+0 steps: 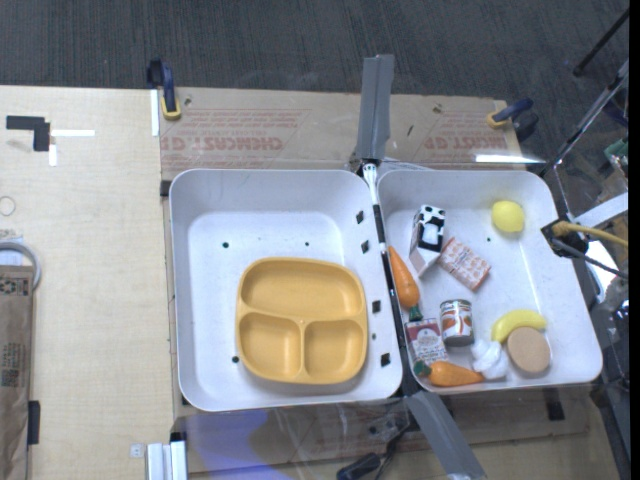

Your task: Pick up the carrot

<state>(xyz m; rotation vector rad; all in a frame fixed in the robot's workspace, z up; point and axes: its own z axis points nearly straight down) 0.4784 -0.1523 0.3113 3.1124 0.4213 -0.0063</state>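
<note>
1. I am locating the target. One carrot (403, 276) is lying in the right bin (560, 298), tight along the bin's left wall, with its thick end pointing toward the front of the bench (80, 268) and its thin end toward the back. A second carrot (455, 373) is lying at the front edge of the same bin, just beside a small red box (425, 340) and a white object (487, 358).

2. I am reporting the jaws: I cannot tell from this view whether they are apart or together.

3. I am judging the handling. Both carrots are looking like moulded toy food, so I am expecting them to be light, stiff and smooth-skinned. The taper is likely to let a carrot slide out toward its thin end under a squeeze.

4. I am choosing the grasp point. I am favouring the thick half of the carrot by the wall, with the jaws closing across its width. The wall is leaving little room for one jaw on that side, which is the main risk.

5. I am noting the neighbours. A cow-patterned carton (430, 230) is standing just beside the thin end, and a can (456, 321) is standing near the thick end. The yellow divided plate (302, 320) in the left bin (200, 268) is lying well apart.
</note>
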